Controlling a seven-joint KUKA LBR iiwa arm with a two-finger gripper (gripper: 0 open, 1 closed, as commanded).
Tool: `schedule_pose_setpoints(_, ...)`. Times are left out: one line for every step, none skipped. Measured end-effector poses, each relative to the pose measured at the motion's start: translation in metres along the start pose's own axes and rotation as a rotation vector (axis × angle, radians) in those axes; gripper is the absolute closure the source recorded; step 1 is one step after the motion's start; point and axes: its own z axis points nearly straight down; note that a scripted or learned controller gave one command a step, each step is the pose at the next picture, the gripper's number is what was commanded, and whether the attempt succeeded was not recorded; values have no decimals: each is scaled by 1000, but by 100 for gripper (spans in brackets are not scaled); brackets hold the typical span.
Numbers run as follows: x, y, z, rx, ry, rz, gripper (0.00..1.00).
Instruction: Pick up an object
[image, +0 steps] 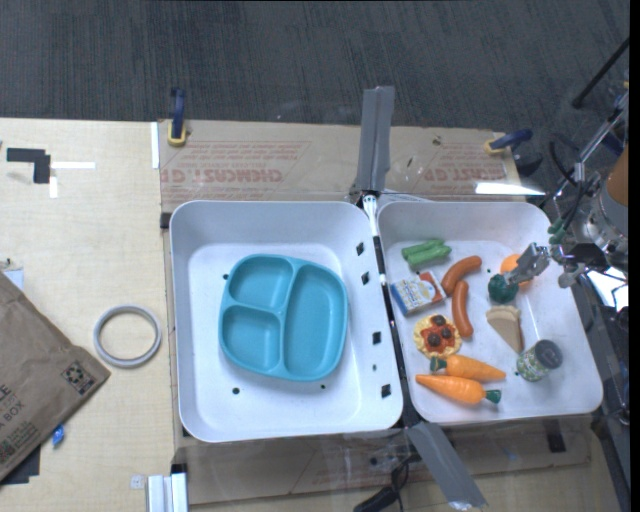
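Observation:
The right bin (570, 395) holds several toy foods. Among them are green beans (425, 252), two sausages (461, 271), a small box (416, 293), a round tart (437, 336), two carrots (462, 378), a bread slice (508, 326) and a small can (540, 359). A dark green piece (500, 288) and an orange piece (513, 265) lie near the bin's right wall. My gripper (535, 262) reaches in from the right, just above and beside these two pieces. I see nothing lifted off the bin floor.
The left bin (195, 300) carries a blue divided plate (285, 317). A grey tape ring (127, 334) and a brown cardboard box (35, 375) lie on the bench at the left. An upright grey post (375, 135) stands behind the divide between the bins.

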Motion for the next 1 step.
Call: schedule_pose_setpoints(26,72,116,-2,0,4,0)
